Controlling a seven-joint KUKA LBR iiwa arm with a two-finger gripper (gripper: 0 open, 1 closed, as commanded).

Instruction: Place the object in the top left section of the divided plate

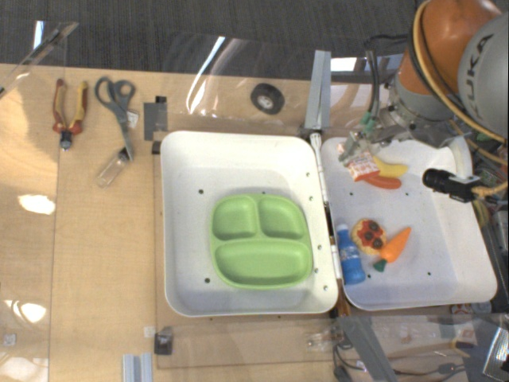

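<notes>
Target section: the top left section [235,218] of the green divided plate [261,241], which sits in the left bin [183,213]; nothing lies in any of its three sections.
Candidate objects: all lie in the right bin [445,269] — a red-and-white packet [361,165] with a yellow piece [392,168] and a red, sausage-like piece [383,182] just beside it near the far corner; a pizza slice [369,233], a toy carrot [395,244] and a blue bottle [349,254] nearer the front.
Gripper: the gripper [359,143] hangs over the far left corner of the right bin, directly above or touching the packet; whether its tips are spread or together I cannot tell.
Held: nothing visibly sits in the gripper.
Key relation: the packet cluster is the nearest object; the plate lies left and toward the front, across the wall between the bins.
Long axis: the red piece lies roughly left to right.
Judgement: grasp not yet confirmed; the carry leftward remains.
</notes>
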